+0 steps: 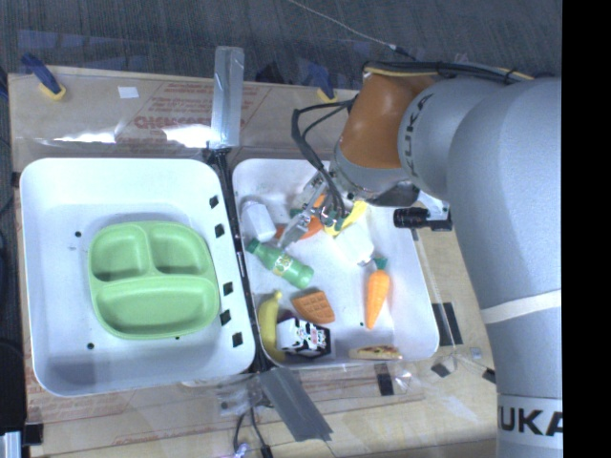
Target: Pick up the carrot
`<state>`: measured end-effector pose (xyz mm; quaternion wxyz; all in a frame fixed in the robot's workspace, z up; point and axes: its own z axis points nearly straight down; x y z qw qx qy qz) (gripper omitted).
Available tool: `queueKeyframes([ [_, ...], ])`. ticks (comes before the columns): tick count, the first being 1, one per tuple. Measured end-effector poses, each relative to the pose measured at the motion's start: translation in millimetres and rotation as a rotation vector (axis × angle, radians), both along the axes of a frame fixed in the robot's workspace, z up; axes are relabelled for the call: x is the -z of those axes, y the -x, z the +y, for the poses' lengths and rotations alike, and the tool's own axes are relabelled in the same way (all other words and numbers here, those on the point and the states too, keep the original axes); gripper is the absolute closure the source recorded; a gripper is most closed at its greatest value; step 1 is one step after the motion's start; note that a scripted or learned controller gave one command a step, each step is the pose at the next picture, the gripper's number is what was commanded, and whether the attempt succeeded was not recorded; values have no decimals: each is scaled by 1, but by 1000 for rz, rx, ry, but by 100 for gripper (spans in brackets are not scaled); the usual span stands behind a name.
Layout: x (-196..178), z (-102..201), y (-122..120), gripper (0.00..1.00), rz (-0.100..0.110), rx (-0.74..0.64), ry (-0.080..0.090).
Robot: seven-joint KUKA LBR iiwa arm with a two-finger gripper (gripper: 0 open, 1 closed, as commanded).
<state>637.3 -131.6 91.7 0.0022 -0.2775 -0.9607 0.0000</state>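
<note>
Over the right bin (420, 284) we saw the arm reach in from the right, its orange band above the wrist, the gripper (320, 213) pointing down at the bin's upper part. Its opening we could not tell. The carrot (377, 296) lay apart, lower right, beside a green bottle (282, 262).

My carrot (377, 297) is orange with a small green top, and it lies flat on the floor of the right bin (417, 294), toward that bin's right wall. Its green end points up the view, its tapered tip down toward the near rim. Nothing touches it.
</note>
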Motion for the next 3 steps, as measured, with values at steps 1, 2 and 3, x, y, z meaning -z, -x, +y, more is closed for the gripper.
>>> queueKeyframes([
  [1,-4,-57,66,0,-3,-5,4],
  [2,-1,-56,40,0,-6,267,2],
  [3,2,-70,0,0,34,528,-10],
])
